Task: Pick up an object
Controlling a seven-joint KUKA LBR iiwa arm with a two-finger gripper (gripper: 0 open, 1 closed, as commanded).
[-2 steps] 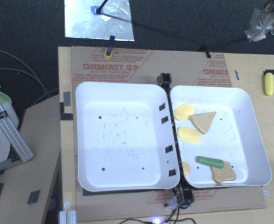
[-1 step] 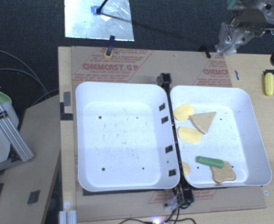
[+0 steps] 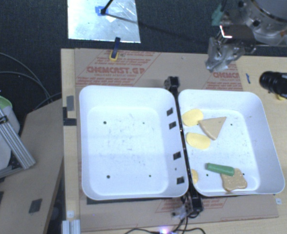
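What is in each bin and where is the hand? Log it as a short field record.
left bin: shallow white bin, only dark specks showing
right bin: shallow white bin holding the objects
objects: two yellow oval pieces, tan triangular piece, green cylindrical stick, tan lumpy piece
contact: stick's end touches the lumpy piece
hand: hand above the cardboard beyond the right bin, nothing seen in it
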